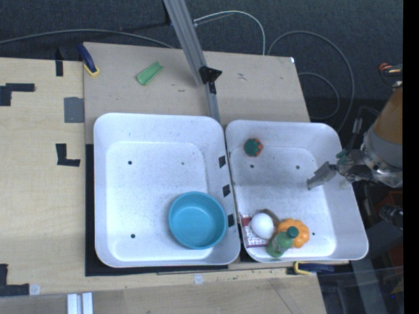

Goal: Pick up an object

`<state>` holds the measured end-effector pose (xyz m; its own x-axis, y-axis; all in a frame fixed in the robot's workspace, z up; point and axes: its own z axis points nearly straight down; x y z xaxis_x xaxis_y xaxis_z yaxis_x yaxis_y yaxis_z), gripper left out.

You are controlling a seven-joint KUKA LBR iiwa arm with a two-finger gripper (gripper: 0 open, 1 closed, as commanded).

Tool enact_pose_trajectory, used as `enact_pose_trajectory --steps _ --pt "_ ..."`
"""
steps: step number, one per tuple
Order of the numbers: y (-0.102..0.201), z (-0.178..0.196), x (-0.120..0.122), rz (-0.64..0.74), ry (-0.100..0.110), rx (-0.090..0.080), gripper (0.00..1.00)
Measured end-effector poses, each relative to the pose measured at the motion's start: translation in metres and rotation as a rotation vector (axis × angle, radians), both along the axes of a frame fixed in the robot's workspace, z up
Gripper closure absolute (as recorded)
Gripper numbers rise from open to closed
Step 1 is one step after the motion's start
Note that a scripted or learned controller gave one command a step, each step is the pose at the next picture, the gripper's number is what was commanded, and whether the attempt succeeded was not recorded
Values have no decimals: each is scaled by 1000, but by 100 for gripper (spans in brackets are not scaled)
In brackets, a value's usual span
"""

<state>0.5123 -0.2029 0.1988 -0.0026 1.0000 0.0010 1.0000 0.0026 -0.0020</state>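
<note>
End effector (322, 175) sits at the right side of the right bin (340, 142), reaching in from the right edge of the view, low over the bin's right wall. One grey finger points left and slightly down toward the bin floor; whether it is spread or pressed together cannot be told at this angle. Nothing visible between its parts. Orange band of the arm (393, 120) shows at the far right, above the wrist.

Right bin contents: a small green and orange ball (253, 147) near the upper left corner, alone, well apart from the end effector. In the lower left corner, a cluster: white egg-shaped object (263, 226), an orange object (296, 233) just right of it, and a green bottle-like item (280, 243) lying in front, touching both. A flat reddish packet (252, 236) lies under the cluster at its left. The cluster is below and left of the end effector, apart from it.

Left bin (111, 136): blue bowl (197, 219) upright in the lower right corner, close to the wall shared with the right bin.

Tabletop (262, 84) behind the bins: a green block (148, 73) lying loose, a blue and yellow clamp (88, 59) at the left corner, and a grey metal pole (186, 34) running diagonally down to the bins' junction.
</note>
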Motion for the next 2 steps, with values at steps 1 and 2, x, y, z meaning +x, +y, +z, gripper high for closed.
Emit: enact_pose_trajectory --steps 1,2 --pt "0 0 0 -1 0 0 0" --pt "-1 -44 -5 -2 4 0 0"
